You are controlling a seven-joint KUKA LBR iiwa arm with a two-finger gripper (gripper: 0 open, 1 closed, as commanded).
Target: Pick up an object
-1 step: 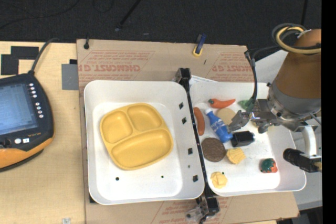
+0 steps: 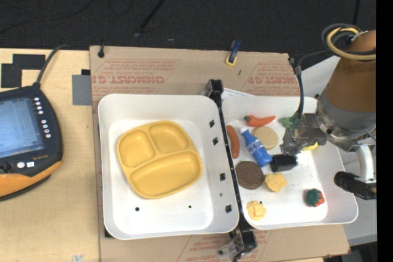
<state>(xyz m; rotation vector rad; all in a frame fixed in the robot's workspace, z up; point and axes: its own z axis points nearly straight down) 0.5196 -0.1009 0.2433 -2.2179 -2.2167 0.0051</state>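
Toys point(image 2: 256, 149), glossy plastic, crowd white bin point(image 2: 334, 215).

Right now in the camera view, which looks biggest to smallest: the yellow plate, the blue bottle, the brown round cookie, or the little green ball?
1. Yellow divided plastic plate
2. Blue plastic bottle and brown round cookie: too alike to rank
3. Small green ball

Toys crowd the right bin's point(image 2: 344, 208) left half around the blue bottle point(image 2: 256, 147) and brown disc point(image 2: 249, 174), while open floor lies beside the green ball point(image 2: 314, 197).
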